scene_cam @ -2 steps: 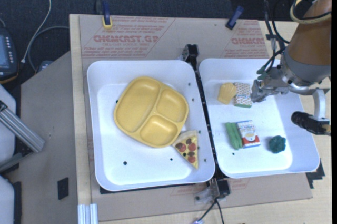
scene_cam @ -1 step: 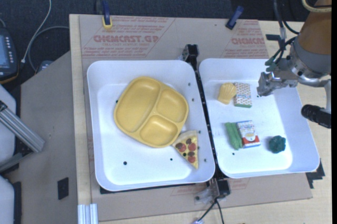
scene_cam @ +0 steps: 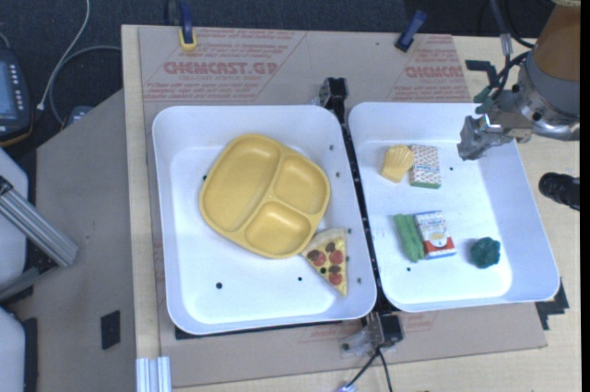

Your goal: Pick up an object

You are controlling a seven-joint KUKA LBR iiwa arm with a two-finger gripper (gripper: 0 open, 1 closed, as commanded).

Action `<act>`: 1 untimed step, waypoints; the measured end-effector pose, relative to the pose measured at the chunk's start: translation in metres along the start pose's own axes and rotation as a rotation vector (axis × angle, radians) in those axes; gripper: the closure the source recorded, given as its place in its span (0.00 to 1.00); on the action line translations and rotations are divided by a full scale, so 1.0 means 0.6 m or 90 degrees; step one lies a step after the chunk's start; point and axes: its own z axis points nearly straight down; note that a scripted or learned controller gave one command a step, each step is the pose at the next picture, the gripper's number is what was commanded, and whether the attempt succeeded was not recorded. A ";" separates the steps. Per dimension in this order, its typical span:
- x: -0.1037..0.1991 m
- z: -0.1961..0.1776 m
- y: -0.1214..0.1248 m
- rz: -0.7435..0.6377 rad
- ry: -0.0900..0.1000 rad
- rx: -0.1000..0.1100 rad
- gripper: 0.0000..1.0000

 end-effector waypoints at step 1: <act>0.089 0.009 0.010 -0.003 0.002 0.003 1.00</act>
